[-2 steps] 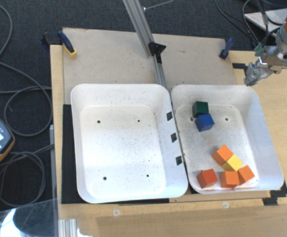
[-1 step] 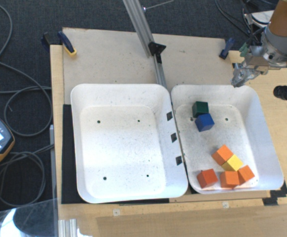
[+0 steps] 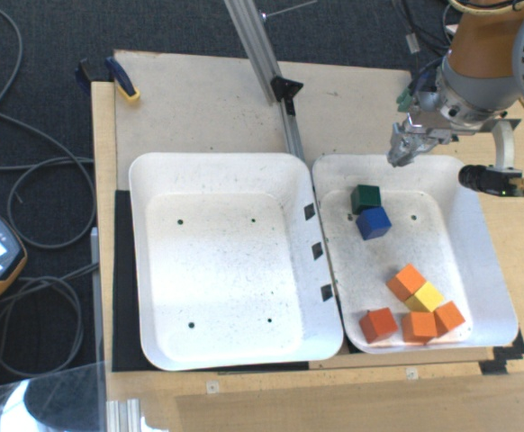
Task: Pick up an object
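Note:
The right bin holds a dark green cube with a blue cube touching its near side. Toward the bin's front right lies a cluster of orange cubes around a yellow cube, with a darker orange cube at the front. My gripper hangs above the far rim of the right bin, up and to the right of the green cube. Nothing shows between its fingers.
The left bin sits beside the right one, with black clips along the shared wall. A metal pole slants across the bench at the back. A blue and yellow tool lies at the far left corner.

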